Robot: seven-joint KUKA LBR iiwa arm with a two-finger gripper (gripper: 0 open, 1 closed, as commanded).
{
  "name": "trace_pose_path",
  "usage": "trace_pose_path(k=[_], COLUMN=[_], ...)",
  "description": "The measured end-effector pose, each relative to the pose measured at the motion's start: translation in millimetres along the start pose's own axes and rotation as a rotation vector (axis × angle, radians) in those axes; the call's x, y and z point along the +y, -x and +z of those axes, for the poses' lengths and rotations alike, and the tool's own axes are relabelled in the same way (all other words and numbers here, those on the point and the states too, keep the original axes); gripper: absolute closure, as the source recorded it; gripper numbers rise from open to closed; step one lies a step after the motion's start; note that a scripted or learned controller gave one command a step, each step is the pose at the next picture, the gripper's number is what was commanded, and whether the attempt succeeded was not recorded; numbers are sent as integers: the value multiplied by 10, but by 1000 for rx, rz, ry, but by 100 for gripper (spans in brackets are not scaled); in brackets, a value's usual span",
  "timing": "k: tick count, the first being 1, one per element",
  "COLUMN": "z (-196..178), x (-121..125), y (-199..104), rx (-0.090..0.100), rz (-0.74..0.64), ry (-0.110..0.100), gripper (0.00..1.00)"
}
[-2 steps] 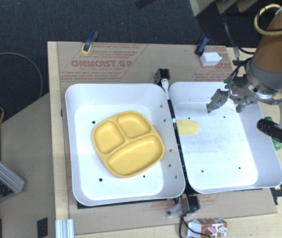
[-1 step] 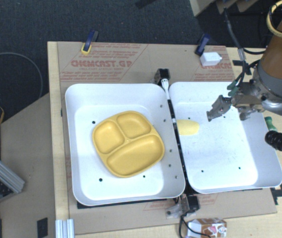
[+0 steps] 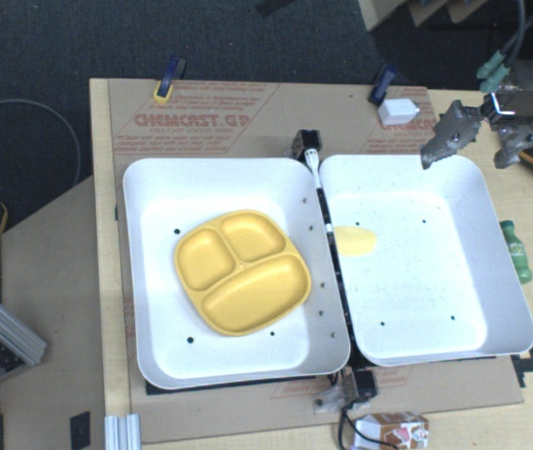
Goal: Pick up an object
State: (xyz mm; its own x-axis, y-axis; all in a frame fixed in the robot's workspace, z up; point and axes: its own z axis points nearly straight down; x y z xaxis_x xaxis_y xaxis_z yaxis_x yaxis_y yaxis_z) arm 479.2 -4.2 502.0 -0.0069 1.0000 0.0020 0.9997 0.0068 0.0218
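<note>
A yellow three-compartment plate (image 3: 241, 272) lies flat in the middle of the left bin (image 3: 144, 251). A small pale yellow flat piece (image 3: 354, 241) rests in the right bin (image 3: 454, 279), close to its left wall. My gripper (image 3: 474, 148) hangs over the far right corner of the right bin, well away from both yellow things. Its fingers (image 3: 449, 137) are spread open with nothing between them.
Both bins sit on a brown cardboard sheet (image 3: 248, 120). A green object (image 3: 516, 251) lies just outside the right bin's right wall. A white block (image 3: 398, 112) and clamps (image 3: 167, 80) sit along the far edge. A black clip (image 3: 307, 144) joins the bins.
</note>
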Motion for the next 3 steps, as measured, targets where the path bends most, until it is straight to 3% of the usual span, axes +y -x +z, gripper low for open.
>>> trace_pose_path(k=[1, 2, 3], z=[-8, 1002, 757], x=[10, -26, -7], y=[18, -191, -910], rx=[-3, -2, -1], rz=[5, 6, 1], ry=[-16, -31, -18], gripper=[100, 100, 100])
